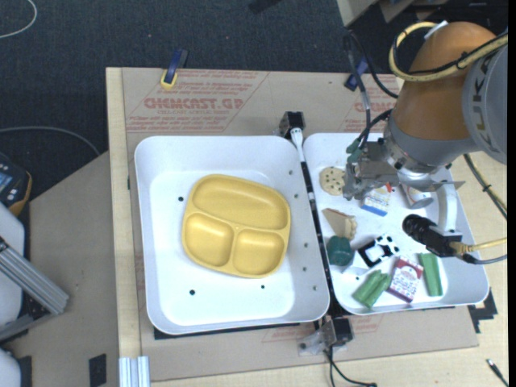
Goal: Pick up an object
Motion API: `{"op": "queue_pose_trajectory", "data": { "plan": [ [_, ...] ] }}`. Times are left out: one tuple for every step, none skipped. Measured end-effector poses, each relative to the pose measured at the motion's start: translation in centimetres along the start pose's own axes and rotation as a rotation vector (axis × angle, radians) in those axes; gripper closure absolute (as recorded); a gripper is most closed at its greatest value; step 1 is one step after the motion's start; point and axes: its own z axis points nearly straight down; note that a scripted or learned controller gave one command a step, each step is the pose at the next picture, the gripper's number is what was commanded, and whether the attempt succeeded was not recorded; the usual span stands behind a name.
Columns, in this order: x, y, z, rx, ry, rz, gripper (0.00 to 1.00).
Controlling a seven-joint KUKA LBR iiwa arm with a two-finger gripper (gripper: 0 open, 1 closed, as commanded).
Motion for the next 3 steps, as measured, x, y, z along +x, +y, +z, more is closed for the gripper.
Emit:
{"op": "queue_pose_trajectory", "data": {
  "plan": [
    [-0.8, 0.6, 0.4, 0.001, -0.001, 0.004, 1.0],
    [0.7, -0.5, 1.2, 0.006, 0.0, 0.002, 1.0],
    [0.4, 1.1, 0.6, -0.001, -0.001, 0.001, 1.0]
  ]
}}
